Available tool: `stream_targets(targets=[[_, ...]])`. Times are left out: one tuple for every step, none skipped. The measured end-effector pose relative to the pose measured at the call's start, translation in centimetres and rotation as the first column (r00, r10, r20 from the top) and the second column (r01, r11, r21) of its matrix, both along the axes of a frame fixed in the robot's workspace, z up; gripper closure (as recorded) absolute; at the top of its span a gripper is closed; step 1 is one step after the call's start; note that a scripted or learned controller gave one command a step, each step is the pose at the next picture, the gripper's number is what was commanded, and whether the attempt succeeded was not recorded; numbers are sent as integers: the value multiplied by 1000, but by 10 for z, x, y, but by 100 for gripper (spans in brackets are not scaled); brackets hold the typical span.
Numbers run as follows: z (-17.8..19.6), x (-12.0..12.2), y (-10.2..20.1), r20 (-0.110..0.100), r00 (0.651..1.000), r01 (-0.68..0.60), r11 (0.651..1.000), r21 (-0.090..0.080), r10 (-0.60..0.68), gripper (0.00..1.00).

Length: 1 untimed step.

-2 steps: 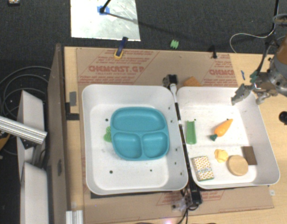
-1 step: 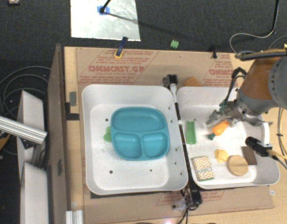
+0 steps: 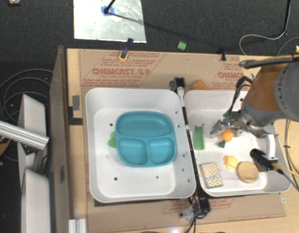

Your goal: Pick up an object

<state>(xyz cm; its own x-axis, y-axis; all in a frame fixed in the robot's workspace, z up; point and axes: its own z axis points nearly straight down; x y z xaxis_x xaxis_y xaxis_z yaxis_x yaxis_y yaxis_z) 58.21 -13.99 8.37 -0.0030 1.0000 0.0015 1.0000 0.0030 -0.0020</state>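
Cardboard-topped table (image 3: 139, 67) over dark carpet, two white bins side by side. In the right bin (image 3: 207, 103), tool (image 3: 226, 128) low over a small orange ball (image 3: 228, 135), fingers spread wide, gripping nothing. Just left: upright green block (image 3: 199, 137). Nearer the front: yellow lump (image 3: 230, 161), tan round piece (image 3: 247, 172), patterned card (image 3: 211, 174). Left bin: teal divided tray (image 3: 145, 138).

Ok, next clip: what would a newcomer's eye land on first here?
Probably the blue divided plate sitting in the middle of the left bin. Next, the grey and orange arm reaching in from the right, its gripper low over a small orange object in the right bin, with a green block lying just left of it.
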Motion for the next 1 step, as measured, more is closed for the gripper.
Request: stream_targets(targets=[[12, 2, -1, 6, 1000, 0, 1000, -2, 0, 100]])
